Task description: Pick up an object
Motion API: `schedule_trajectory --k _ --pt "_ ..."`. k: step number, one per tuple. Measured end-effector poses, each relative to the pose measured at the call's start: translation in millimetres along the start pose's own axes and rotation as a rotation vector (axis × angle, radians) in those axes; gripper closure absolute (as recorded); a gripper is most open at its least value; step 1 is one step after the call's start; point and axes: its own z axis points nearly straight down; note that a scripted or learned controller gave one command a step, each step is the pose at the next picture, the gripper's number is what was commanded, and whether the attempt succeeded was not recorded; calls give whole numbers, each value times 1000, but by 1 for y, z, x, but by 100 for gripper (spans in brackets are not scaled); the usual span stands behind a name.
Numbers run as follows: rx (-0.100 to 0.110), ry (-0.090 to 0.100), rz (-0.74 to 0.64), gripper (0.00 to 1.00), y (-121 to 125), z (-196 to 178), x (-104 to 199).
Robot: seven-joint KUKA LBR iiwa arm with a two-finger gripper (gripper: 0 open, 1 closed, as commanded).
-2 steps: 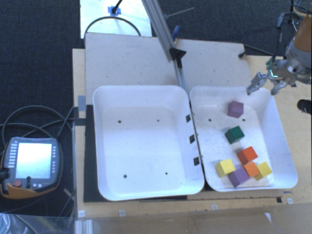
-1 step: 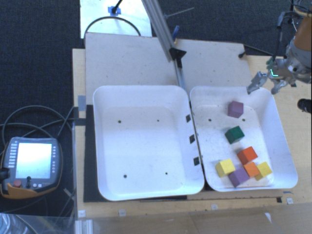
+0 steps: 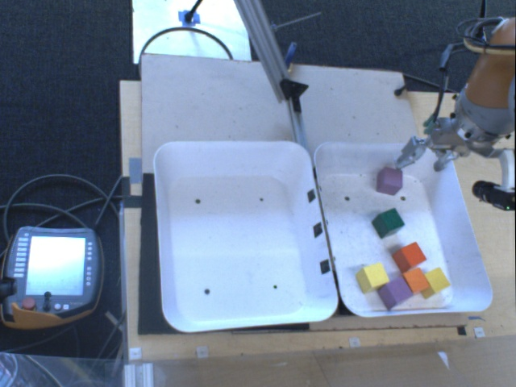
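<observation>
Grey gripper (image 3: 426,154) hovers with fingers spread, holding nothing, just above the purple cube (image 3: 389,181) in the right bin (image 3: 466,216).

I saw the counter (image 3: 133,216), pale wood, carrying a grey board (image 3: 210,99) toward its far side. Two white bins sat on it side by side, touching: the left bin (image 3: 173,240) and the right bin (image 3: 468,248).

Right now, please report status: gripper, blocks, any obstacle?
Two-finger gripper open, holding nothing, above right bin's far edge. Nearest: purple wooden cube, loose. Green cube alone nearby. Nothing blocking.
</observation>
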Motion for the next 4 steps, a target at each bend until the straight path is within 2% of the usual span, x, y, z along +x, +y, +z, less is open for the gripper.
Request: schedule_trajectory --k 1,2,3,4 --pt "-1 0 1 0 -5 43 1" --pt "-23 -4 -1 0 1 63 0" --pt "-28 -7 -2 100 2 52 -1" --pt "-12 -3 0 100 -2 -11 -3"
